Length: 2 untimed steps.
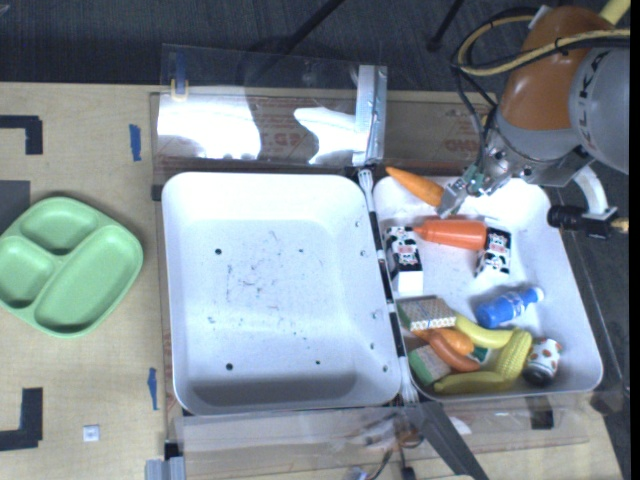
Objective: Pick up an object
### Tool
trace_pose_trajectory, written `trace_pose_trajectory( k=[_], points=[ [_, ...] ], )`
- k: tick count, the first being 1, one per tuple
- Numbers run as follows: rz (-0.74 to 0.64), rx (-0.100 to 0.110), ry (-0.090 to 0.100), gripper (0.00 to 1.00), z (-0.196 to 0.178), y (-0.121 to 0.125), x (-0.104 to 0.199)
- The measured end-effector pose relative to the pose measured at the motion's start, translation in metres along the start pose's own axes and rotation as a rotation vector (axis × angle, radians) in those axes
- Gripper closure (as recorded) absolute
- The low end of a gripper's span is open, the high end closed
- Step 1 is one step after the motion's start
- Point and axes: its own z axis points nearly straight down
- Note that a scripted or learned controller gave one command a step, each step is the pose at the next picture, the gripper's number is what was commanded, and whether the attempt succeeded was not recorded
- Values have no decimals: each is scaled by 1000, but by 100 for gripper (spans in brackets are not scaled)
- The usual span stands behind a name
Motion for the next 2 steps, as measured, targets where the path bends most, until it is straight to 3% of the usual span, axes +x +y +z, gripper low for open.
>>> trace_pose_trajectory(
  k=[1,2],
  points=[
    [188,17,10,100,11,2,-10],
    [-13,1,1,100,21,-9,-36]
  ],
)
